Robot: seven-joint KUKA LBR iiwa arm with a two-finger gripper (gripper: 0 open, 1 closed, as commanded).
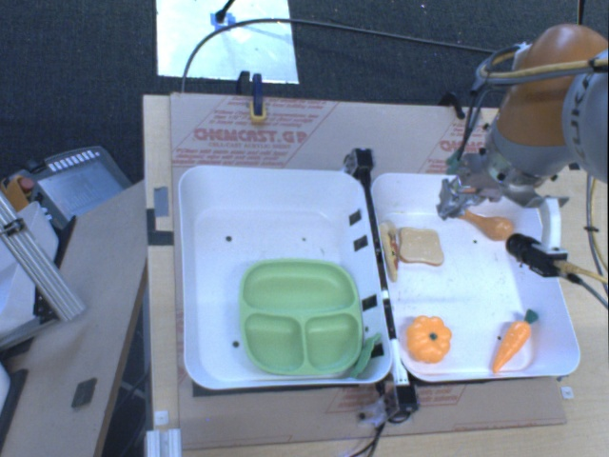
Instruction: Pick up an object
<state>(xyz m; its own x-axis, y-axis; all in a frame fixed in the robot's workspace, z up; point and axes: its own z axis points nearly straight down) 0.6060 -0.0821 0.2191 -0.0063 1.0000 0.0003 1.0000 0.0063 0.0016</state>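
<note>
Tan pear-shaped toy (pixel 488 224) beside jaws (pixel 455 203), smooth white bin (pixel 561 350)

Dark carpet floor (pixel 76 55) surrounds the bench (pixel 157 246), shiny sheet (pixel 228 27) behind.

The clear plastic sheet (pixel 285 131) lying under the 2 bins carries red printed lettering that reads "CHEMCAST GP", seen beyond the left bin. More red print shows near the sheet's right and front edges, too partial to read.

Divided plate (pixel 301 314) in left bin (pixel 205 246), pumpkin (pixel 428 339) left of carrot (pixel 512 344) in right bin (pixel 561 350)
</note>
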